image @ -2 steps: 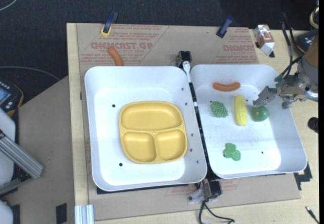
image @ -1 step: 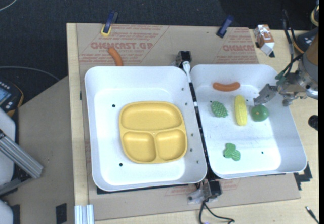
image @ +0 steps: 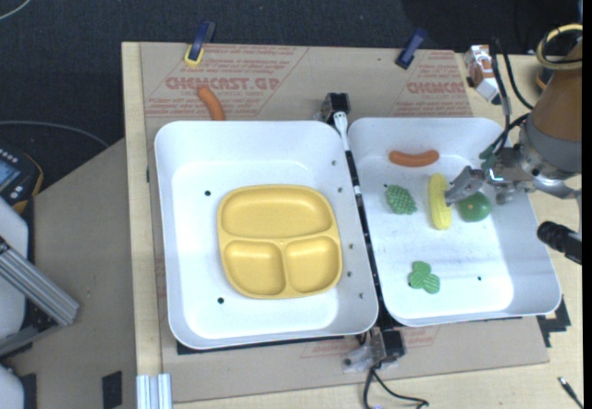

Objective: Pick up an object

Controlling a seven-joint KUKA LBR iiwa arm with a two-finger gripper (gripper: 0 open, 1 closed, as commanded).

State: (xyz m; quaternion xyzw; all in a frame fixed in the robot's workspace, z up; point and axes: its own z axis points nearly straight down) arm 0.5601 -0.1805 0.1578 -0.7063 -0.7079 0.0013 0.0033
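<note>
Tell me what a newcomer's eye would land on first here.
First, the yellow divided plate in the middle of the left bin. Next, the gripper low in the right bin, beside a yellow corn cob and a green ball.

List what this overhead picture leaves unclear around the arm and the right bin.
- Gripper: small and dark in the camera view; open or shut cannot be told.
- Green round item: partly covered by the gripper, so its full shape and any contact are unclear.
- Arm: cut off by the right edge of the camera view.
- Right bin: its right rim is partly hidden under the arm.
</note>
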